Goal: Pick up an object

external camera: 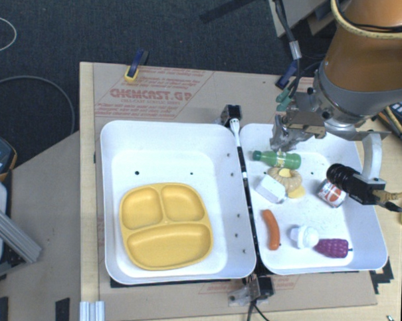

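From the near edge of the right-hand shallow white plastic bin (377, 247) and back toward its far side, the small green plastic bottle (277, 157) lies flat, long axis left to right, directly beneath the grey two-finger gripper (281, 144), whose state I cannot tell
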{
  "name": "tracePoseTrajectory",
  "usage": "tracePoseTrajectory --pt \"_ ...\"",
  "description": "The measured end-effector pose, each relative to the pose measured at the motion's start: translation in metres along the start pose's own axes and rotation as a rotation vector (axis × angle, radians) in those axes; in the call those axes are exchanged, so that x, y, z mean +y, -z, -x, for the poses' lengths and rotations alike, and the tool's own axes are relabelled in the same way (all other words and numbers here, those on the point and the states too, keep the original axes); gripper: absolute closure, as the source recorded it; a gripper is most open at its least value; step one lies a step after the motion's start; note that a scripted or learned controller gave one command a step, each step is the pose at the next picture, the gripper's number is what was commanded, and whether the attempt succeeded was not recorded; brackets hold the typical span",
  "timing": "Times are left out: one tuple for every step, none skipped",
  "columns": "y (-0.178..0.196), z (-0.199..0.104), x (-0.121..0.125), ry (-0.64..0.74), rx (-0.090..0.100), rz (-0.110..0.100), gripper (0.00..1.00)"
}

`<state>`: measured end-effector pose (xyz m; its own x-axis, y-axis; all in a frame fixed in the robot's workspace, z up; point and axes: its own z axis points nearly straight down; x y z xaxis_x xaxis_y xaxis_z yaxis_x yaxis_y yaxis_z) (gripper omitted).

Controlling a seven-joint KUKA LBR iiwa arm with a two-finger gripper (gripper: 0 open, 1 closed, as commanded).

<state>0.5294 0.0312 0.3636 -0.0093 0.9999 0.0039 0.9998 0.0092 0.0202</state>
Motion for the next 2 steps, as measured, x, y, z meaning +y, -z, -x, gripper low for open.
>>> tracePoseTrajectory --pt "-0.084 -0.048 -0.002 -0.004 -0.003 -0.03 1.0" --pt "-0.211 -0.106 0.034 -0.003 -0.004 -0.03 1.0"
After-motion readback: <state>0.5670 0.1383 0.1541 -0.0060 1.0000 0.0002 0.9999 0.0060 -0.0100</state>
